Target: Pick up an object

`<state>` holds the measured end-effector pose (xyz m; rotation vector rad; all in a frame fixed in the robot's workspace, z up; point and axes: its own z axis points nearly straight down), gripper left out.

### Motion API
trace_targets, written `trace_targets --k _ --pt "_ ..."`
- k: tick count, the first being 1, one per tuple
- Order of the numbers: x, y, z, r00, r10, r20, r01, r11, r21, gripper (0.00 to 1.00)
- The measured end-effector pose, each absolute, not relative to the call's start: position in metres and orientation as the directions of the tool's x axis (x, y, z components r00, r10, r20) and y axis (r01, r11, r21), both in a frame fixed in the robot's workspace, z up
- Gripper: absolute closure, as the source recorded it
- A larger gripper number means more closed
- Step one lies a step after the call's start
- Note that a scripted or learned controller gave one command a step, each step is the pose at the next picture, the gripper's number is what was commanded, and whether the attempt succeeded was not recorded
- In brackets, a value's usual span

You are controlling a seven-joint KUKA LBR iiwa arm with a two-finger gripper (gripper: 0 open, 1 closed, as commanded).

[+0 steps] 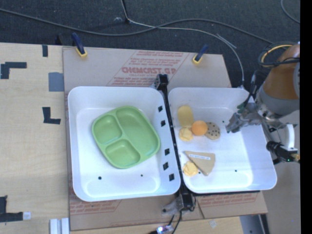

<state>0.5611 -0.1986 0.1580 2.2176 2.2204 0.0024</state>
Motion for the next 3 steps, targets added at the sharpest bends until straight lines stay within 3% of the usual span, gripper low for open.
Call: trace_targets --k 2,3 --pt "0.562 -0.195 0.225 -0.001 1.000 0.000 1.000 0.001 0.000 1.00" --pt "0.577 -0.143 0.214 -0.006 1.000 0.001 1.000 0.006 -0.001 1.00"
